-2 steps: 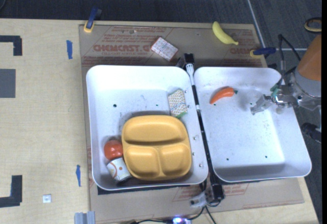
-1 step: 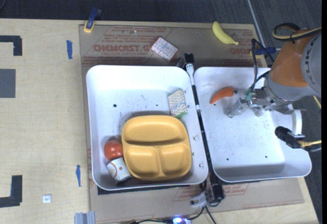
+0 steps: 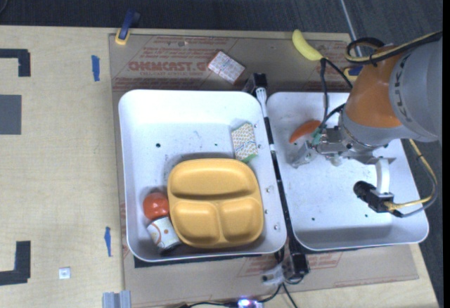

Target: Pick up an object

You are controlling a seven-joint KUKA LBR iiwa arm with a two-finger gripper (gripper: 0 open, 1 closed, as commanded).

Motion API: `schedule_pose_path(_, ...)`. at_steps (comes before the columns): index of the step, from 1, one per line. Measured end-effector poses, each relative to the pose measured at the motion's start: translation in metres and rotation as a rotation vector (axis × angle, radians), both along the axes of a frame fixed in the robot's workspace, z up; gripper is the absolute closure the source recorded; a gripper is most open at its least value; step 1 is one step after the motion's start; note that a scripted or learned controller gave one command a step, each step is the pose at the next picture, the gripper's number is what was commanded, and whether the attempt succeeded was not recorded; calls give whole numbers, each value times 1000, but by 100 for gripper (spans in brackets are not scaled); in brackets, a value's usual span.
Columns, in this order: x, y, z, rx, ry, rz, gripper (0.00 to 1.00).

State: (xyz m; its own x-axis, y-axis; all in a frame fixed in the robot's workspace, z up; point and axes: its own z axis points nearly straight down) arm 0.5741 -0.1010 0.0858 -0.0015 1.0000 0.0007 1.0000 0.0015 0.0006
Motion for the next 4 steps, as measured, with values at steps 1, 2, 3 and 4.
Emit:
schedule_pose_path(1, 43, 8, 0, -1, -3, 0, 0)
schedule_pose_path(2, 34, 9, 0, -1, 0, -1, 0)
schedule_pose_path(3, 28, 9, 0, -1, -1, -1, 0)
schedule_pose_path(4, 44, 8, 0, -2, -2, -1, 0)
